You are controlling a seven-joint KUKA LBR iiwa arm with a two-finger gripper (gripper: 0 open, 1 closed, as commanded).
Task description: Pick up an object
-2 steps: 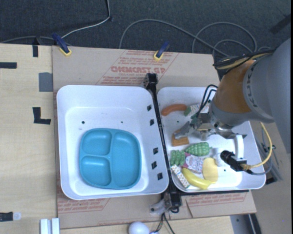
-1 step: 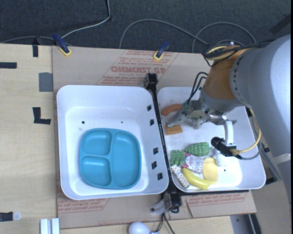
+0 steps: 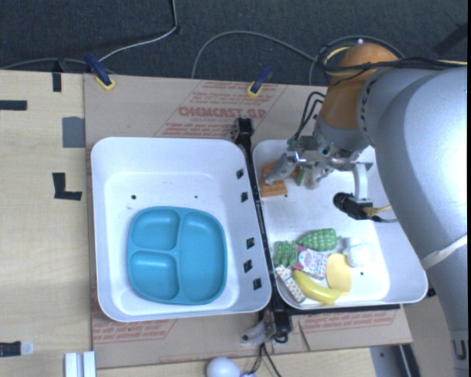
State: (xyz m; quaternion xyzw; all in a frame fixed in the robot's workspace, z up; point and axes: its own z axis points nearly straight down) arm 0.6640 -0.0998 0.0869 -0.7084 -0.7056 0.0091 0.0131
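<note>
The grey arm [image 3: 428,148] sits nearest the camera on the right, with its orange band [image 3: 353,85] above the wrist. The gripper [image 3: 297,169] is low over the far end of the right bin [image 3: 314,214], close to the wall that bin shares with its neighbour. From this angle I cannot tell whether it is wide or narrow.

Just beside it, toward the dividing wall, a small orange-brown block [image 3: 273,188] lies on the bin floor. Whether the gripper touches the block cannot be told.

Well apart from it, at the near end of the same bin, several items are huddled together: a knobbly green piece [image 3: 323,239], a second green piece [image 3: 284,252], a pink-and-white packet [image 3: 311,262], a banana [image 3: 315,290], and a pale yellow piece [image 3: 339,274] touching the banana.

The left bin [image 3: 114,167] holds a blue divided plate [image 3: 177,255], lying flat. Both bins rest on a sheet of cardboard [image 3: 212,108] printed in red.
</note>
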